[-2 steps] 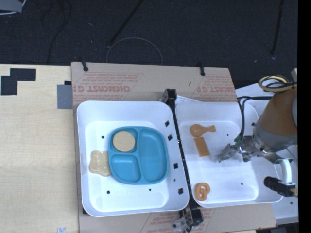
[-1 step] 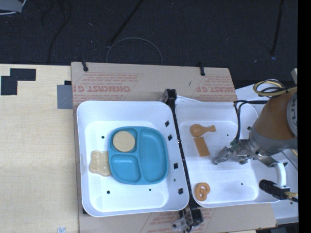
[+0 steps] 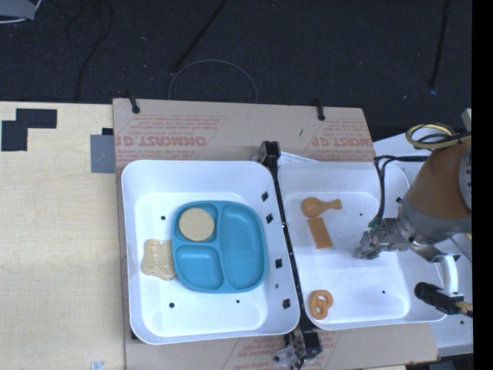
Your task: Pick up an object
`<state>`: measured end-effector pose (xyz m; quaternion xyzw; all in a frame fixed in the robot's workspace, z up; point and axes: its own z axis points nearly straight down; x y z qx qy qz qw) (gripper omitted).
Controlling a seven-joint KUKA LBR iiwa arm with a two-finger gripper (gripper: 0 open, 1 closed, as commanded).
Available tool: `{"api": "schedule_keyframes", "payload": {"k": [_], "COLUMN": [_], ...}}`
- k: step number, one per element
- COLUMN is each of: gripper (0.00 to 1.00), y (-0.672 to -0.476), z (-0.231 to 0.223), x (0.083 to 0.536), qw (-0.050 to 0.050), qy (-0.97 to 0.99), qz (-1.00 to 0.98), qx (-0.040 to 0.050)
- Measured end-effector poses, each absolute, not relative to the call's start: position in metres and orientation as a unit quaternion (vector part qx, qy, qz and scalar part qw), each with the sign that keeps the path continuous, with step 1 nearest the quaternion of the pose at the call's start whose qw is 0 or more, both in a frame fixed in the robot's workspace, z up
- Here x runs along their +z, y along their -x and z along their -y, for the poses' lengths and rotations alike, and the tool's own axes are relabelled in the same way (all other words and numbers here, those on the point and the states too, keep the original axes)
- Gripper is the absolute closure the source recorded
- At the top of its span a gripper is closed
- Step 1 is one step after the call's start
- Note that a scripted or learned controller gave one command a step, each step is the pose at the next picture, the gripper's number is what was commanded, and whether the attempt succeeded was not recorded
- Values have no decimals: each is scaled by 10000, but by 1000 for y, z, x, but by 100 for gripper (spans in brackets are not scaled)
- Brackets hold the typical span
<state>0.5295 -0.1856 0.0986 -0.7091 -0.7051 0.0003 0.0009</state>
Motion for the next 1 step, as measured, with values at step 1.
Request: {"api": "schedule_keyframes", "payload": {"k": [1], "gripper": [100], "y": [-525], "z": [177], "x": [153], "qw": [-6], "qy": [7065], "qz": [7077], "qx": [-7]}}
